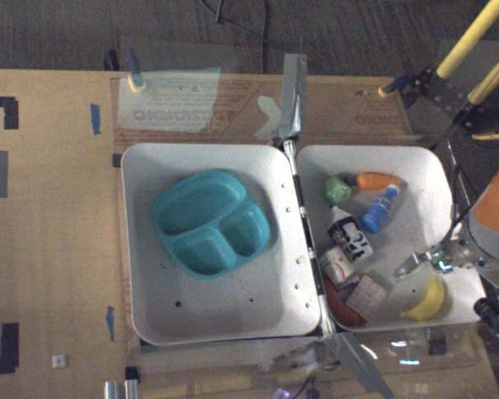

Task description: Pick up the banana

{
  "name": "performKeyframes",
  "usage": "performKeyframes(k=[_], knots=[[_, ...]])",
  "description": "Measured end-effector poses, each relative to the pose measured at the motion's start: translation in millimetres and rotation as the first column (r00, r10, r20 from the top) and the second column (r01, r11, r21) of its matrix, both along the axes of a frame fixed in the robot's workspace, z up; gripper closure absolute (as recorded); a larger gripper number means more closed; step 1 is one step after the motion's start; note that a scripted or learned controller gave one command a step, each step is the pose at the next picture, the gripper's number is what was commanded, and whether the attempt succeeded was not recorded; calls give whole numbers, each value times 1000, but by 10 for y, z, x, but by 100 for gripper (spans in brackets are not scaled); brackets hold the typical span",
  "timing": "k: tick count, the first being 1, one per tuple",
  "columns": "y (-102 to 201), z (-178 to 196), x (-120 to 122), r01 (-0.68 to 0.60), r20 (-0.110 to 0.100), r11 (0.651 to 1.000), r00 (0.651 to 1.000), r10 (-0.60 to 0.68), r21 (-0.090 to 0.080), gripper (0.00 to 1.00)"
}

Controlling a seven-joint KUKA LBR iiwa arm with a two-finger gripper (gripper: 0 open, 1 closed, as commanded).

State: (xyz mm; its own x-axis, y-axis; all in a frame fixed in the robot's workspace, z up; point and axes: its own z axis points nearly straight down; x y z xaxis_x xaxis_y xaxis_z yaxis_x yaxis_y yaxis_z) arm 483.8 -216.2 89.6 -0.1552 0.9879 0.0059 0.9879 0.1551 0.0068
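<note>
Yellow and curved, the banana is found near the 5 o'clock corner of the right bin; its long axis runs from 1 o'clock down to 7 o'clock; the gripper is positioned just beside it, at its 11 o'clock; nothing is seen held; whether the gripper is open or closed cannot be told.

Banana: yellow, curved, lying flat, right bin, near front right corner.

Banana in right bin, front corner
</note>
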Motion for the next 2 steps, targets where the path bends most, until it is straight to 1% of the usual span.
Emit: performKeyframes(k=[1,2], knots=[[-38,100,13,3,9,1000,1000,-3,-12,100],[-13,97,15,1,6,1000,1000,0,-7,0]])
